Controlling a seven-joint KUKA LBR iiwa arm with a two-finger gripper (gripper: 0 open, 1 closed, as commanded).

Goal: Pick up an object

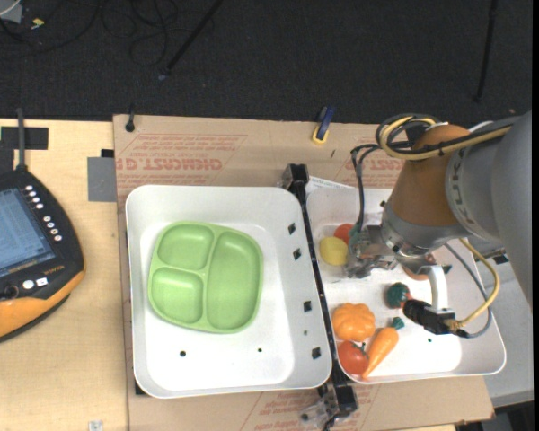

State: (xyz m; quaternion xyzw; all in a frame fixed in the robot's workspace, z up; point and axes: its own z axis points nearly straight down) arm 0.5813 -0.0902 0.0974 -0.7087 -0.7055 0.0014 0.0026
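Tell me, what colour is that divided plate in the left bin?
Light green, seen best in the camera view: divided plate.

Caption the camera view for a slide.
Gripper low in right bin beside yellow fruit; green tray in left bin.

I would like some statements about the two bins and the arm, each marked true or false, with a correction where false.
1. The green divided plate lies in the left bin. True.
2. The gripper is down in the left bin. False: it is over the right bin, beside the yellow fruit.
3. The carrot lies in the right bin. True.
4. The orange pumpkin sits on the green plate. False: it is in the right bin, next to the carrot.
5. The plate has three compartments. True.
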